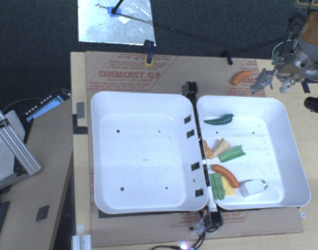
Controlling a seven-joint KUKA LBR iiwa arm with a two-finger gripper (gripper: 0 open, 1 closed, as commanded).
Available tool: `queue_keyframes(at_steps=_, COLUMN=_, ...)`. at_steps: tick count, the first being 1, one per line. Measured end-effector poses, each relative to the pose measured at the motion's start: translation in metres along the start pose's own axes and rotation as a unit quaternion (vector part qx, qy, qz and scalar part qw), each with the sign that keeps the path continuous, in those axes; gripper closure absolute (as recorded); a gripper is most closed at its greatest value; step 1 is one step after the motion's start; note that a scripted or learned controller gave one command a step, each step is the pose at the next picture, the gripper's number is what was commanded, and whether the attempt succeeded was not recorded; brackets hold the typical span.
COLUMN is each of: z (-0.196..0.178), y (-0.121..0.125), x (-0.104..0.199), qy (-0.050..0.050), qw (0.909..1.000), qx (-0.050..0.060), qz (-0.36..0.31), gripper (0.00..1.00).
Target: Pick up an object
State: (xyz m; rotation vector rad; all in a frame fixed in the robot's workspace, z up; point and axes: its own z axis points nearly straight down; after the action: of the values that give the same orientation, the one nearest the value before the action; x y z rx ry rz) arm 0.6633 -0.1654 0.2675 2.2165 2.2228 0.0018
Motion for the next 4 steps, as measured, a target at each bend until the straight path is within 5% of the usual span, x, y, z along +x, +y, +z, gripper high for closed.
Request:
queue_keyframes(at_steps=1, z=0.073, y=0.005, x=0.175, qy=0.004, qw=1.0, qx=0.003, qz=-0.008, gripper=0.0)
queue_keyframes(at_steps=2, z=0.058, y=0.007, x=0.163, qy=0.001, qw=1.0, qx=-0.001, qz=-0.001, gripper=1.0)
queue_keyframes(at_steps=3, z=-0.072, y=0.008, x=0.185, qy=0.001, qw=1.0, qx=-0.008, qz=-0.002, gripper=1.0)
queue_keyframes(at_steps=4, z=-0.135, y=0.006, x=0.197, qy=0.001, qw=1.0, qx=-0.004, qz=-0.002, gripper=1.0)
